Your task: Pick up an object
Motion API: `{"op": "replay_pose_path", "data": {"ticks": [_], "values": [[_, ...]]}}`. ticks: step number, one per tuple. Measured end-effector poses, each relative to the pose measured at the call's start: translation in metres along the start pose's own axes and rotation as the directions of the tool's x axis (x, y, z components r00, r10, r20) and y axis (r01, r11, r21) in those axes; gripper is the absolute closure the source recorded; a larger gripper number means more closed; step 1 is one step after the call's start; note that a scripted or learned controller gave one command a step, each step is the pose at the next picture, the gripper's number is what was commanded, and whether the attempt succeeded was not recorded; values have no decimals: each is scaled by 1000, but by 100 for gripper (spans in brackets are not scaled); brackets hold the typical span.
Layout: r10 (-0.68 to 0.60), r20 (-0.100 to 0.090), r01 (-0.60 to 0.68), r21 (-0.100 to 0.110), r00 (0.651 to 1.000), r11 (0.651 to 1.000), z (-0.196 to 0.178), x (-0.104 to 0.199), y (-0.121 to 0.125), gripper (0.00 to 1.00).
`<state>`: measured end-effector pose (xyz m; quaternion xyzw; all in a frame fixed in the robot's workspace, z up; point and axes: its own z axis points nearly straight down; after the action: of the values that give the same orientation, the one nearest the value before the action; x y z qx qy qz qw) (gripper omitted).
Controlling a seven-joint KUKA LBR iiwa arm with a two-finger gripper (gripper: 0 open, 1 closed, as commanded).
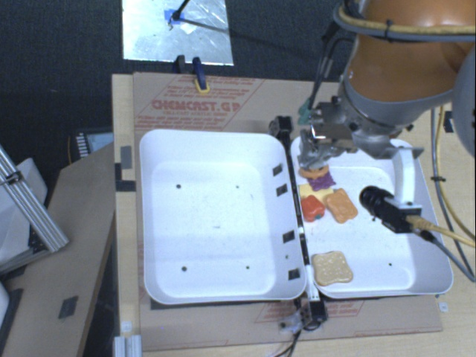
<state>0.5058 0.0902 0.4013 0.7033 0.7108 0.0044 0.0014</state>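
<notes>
In the right bin (401,274) lie several small toy foods. A purple piece with an orange-yellow top (320,178) sits near the bin's back left. Below it are a red-orange piece (312,207), a tan bread-like piece (341,205) and a yellow sliver (303,191). A toast slice (332,268) lies near the front left corner. My gripper (315,157) hangs at the back left of this bin, right above the purple piece. The wrist hides its fingertips.
The left bin (216,214) stands beside the right one, with black clips along the shared wall (291,199). A black cylinder on a white bracket (387,203) sticks out over the right bin. Cables run along the right side. A foil sheet (177,19) lies at the back.
</notes>
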Motion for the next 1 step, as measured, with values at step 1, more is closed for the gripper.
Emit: {"op": "replay_pose_path", "data": {"ticks": [1], "values": [[0, 1, 0, 4, 1000, 1000, -20, 64, -19, 100]]}}
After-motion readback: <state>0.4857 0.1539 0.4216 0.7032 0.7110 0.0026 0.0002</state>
